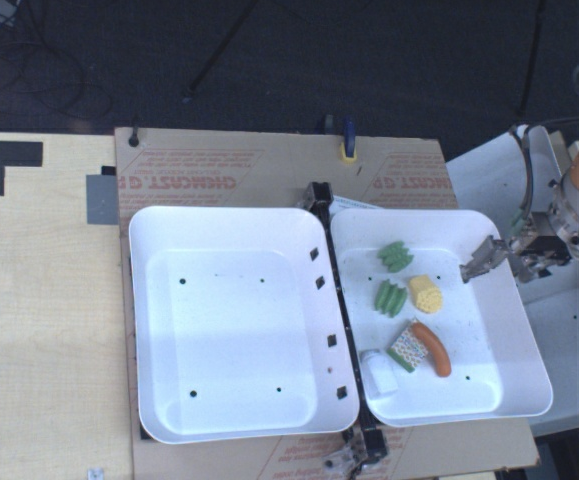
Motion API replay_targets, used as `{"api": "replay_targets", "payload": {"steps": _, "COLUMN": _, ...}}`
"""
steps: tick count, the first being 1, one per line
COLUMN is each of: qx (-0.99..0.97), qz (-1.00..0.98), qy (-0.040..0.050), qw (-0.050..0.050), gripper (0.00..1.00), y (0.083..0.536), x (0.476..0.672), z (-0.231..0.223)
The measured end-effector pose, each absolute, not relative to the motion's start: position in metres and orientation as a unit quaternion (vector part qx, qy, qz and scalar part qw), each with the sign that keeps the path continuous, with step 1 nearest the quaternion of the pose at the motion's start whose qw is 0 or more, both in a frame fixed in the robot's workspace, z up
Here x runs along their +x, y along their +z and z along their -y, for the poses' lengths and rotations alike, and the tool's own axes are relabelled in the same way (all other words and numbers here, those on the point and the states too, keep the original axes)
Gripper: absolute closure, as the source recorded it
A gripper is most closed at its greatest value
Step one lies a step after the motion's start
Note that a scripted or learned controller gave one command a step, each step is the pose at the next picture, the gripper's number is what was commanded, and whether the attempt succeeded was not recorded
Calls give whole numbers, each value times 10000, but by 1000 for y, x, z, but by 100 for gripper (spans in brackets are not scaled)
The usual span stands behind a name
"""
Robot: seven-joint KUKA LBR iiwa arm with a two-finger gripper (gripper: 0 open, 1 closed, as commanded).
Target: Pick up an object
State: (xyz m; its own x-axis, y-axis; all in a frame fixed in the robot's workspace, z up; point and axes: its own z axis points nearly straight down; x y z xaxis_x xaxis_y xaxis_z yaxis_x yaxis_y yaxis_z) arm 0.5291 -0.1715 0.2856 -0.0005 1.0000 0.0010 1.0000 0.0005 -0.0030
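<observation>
The right bin (514, 368) holds several small toy foods. Two green pieces lie near its middle, one (395, 256) farther back and one (390, 297) closer. A yellow corn piece (426, 294) sits just right of them. An orange sausage (433, 349) lies toward the front beside a green-and-white patterned block (407, 349). A white object (377, 372) rests at the bin's front left. My gripper (484, 259) hangs over the right side of this bin, to the right of the corn and apart from it, with nothing seen between its fingers.
The left bin (149, 318) is a white tray with small dark holes. Both bins sit on a brown cardboard sheet (219, 173). A black divider with clips (327, 288) runs between the bins. A wooden bench top (39, 328) lies to the left.
</observation>
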Motion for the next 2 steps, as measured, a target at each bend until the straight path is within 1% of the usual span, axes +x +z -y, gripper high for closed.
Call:
{"api": "replay_targets", "payload": {"steps": 1, "qx": -7065, "qz": 7076, "qy": 39, "qw": 83, "gripper": 0, "y": 125, "x": 527, "z": 135}}
{"api": "replay_targets", "payload": {"steps": 2, "qx": -7077, "qz": 7064, "qy": -10, "qw": -83, "gripper": 0, "y": 90, "x": 507, "z": 107}}
